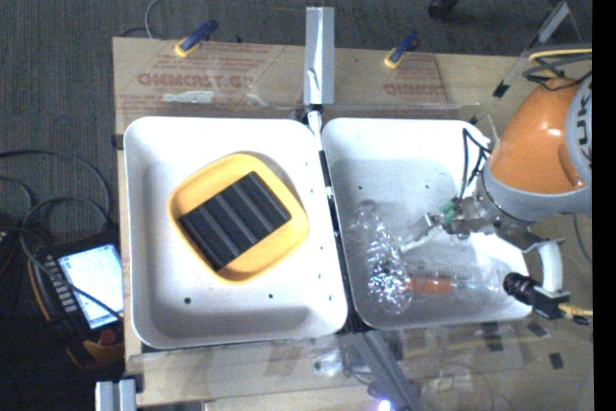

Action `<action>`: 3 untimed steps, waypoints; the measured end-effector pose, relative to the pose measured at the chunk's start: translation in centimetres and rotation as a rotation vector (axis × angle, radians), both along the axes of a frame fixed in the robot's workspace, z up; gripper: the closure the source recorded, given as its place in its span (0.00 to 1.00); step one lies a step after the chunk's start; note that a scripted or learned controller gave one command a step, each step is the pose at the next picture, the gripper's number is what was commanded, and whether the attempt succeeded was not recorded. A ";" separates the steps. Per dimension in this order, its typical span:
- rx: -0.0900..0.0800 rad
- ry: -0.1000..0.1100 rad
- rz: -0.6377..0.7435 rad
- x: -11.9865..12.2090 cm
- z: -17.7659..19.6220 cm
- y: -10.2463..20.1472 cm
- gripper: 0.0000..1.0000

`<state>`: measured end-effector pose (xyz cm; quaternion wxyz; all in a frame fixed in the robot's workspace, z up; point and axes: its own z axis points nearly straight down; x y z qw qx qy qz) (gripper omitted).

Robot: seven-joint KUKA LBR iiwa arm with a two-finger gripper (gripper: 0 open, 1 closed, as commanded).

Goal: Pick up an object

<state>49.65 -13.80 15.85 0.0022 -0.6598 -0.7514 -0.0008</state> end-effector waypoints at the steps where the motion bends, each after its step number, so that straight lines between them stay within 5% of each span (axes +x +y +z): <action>1: -0.040 -0.042 0.133 -0.4 -5.7 1.4 0.00; 2: -0.023 -0.031 0.146 -0.5 -5.4 2.5 1.00; 3: -0.041 -0.034 0.132 -0.6 -5.4 1.4 0.00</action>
